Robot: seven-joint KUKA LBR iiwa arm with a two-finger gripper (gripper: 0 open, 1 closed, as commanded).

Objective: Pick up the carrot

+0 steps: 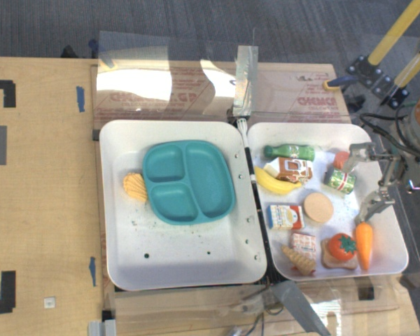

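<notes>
The carrot [364, 245] is orange and lies lengthwise near the front right corner of the right bin [392, 264], close to its right wall. My gripper [367, 180] reaches in from the right, above the bin's right side. It is open, one finger near the back [359, 152] and the other [373, 207] just behind the carrot's thick end. Nothing sits between the fingers. A small green and red can [341, 180] lies just left of the gripper.
The right bin also holds a green bottle [289, 152], a banana [276, 182], a brown carton [295, 168], a beige disc [318, 207], small boxes [285, 217] and a tomato [341, 248] beside the carrot. The left bin [119, 257] holds a teal divided plate [189, 180] and a yellow shell [134, 185].
</notes>
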